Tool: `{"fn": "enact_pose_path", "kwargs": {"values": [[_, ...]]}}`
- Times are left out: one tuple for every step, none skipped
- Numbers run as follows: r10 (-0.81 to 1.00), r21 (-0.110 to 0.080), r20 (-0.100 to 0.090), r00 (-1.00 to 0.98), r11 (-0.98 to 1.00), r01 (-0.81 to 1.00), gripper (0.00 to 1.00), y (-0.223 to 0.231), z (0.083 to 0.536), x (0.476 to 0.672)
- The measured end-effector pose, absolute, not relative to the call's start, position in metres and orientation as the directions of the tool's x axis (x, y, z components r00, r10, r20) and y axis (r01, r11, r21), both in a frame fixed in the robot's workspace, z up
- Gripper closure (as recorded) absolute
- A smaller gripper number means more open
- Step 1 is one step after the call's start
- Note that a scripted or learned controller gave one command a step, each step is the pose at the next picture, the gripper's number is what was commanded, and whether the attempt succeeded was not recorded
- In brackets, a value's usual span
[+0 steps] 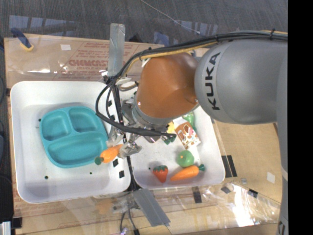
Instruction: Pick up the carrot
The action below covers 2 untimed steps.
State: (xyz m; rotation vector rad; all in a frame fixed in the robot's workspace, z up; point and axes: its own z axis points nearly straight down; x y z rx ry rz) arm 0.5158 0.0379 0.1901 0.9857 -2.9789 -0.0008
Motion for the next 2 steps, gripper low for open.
{"fn": "enact_pose_path", "kwargs": {"values": [[-0.841,-0.001,-0.003,-0.541,0.541,-0.841,1.0,0.076,0.213,0.508],[-0.958,0.0,-0.003,-0.286,0.286,-0.958,1.0,0.098,0.205,0.509]]}}
